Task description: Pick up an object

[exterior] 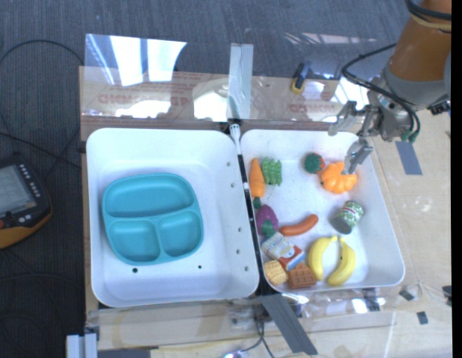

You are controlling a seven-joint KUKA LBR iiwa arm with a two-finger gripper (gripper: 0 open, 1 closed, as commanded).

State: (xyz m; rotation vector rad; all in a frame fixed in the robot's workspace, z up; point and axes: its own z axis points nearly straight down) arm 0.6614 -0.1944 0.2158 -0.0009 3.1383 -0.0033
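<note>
At the frame's upper right, the hand [353, 149] hangs over the right bin [387, 233], its metal fingers spread wide, one tip touching a lumpy orange plastic toy [336, 178]. A smooth, compartmented teal tray [151, 217] lies in the left bin [141, 144].

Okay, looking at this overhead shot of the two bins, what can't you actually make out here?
- Camera view: whether the gripper touches the orange toy below it; the slant hides any gap.
- Camera view: the arm is cut off by the top edge.
- Camera view: the small packets beside the bananas are too small and crowded to identify.
- Camera view: glare on the clear panels behind the bins washes out what lies there.
</note>
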